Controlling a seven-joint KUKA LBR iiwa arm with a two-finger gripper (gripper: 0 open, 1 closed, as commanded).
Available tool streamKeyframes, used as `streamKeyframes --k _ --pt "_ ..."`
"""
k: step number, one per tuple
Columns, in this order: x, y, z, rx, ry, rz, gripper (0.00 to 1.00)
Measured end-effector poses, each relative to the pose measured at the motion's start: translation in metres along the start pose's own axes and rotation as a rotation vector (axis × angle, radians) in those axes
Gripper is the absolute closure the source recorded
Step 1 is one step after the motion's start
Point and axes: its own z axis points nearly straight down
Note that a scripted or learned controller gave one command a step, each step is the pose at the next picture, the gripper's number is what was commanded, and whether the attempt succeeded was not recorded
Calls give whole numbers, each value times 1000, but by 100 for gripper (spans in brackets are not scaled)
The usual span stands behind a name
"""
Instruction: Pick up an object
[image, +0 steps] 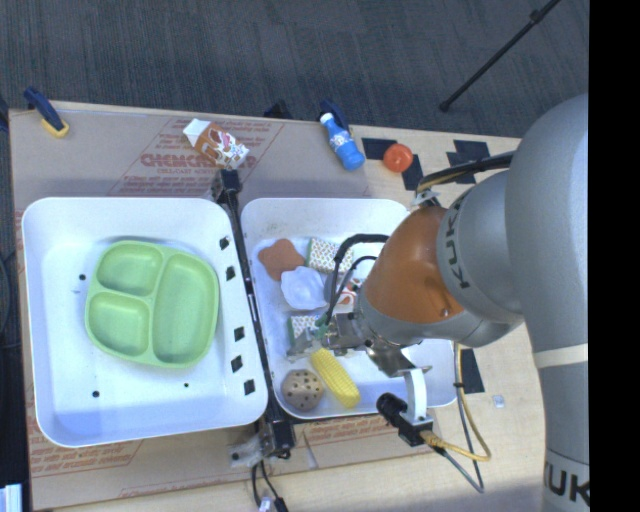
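Where legible, "CHEMC…" on cardboard (175, 160)

The cardboard-covered bench (160, 165) bears two white bins (50, 330) — plus a blue bottle (343, 141).

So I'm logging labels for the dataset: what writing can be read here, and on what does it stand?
"CHEMC...", red print on the cardboard under the bins; the rest is blurred.
"KU", on the arm.
"KU", on the arm's base, cut off.
Snack packet print: too small to read.

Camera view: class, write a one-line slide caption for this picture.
Arm's hand lowered into the right bin beside a yellow corn cob; a green divided tray sits in the left bin.
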Motion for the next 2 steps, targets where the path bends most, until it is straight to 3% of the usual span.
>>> streamKeyframes --k 1,2 --pt "0 1 -10 1 0 -6 100" --pt "41 -4 -142 -4 0 0 100"
